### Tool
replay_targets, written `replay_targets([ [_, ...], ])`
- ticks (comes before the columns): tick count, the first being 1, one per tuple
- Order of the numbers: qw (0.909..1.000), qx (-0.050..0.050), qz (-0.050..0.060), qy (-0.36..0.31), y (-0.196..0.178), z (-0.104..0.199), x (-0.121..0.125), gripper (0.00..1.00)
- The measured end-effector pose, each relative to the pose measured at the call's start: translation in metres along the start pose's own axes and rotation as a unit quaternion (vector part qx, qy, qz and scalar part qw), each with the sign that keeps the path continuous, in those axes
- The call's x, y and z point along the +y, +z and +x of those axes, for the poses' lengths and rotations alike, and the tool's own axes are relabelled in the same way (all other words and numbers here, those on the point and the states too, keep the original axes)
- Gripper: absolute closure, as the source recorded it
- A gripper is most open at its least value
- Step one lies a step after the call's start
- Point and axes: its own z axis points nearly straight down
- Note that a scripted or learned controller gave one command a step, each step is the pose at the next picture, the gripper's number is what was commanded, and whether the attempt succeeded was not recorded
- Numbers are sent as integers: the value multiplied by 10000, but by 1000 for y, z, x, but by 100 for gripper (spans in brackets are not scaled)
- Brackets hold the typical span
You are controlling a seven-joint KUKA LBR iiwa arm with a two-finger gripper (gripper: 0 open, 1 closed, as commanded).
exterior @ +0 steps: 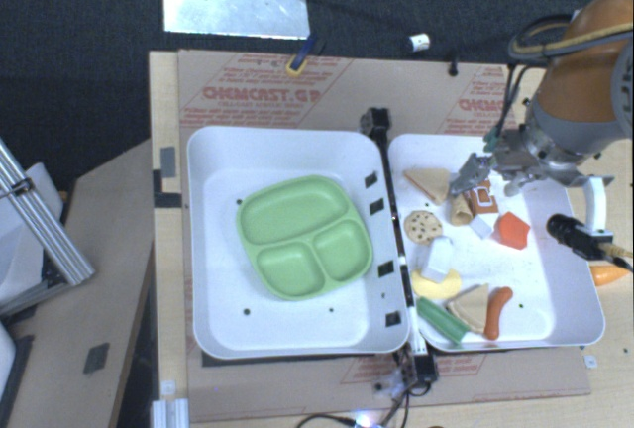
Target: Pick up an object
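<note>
The right bin [565, 317] holds several toy foods. My gripper [469, 180] hangs over its upper middle, just above a small tan and orange carton [477, 203]. A tan sandwich wedge [427, 183] lies left of the gripper. A chocolate-chip cookie [423, 225] and a white block [439, 252] lie below it. An orange-red wedge [512, 231] sits right of the carton. Near the front lie a yellow piece [436, 284], a green stick [442, 319], a bread slice [470, 301] and a red sausage [497, 310]. Nothing is visibly between the gripper's fingers.
The left bin [218, 317] holds a green divided plate [303, 236]. An orange carrot-like piece [607, 270] rests at the right bin's right rim. A black divider with clips [388, 218] runs between the bins. The arm [584, 69] reaches in from the upper right.
</note>
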Motion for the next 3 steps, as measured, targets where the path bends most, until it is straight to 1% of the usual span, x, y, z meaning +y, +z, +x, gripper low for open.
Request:
replay_targets([
  [1,10000,-8,-66,-11,-7,0,2,0],
  [2,10000,-3,-48,-6,52,4,10,0],
  [3,10000,-16,-80,-7,108,11,13,0],
])
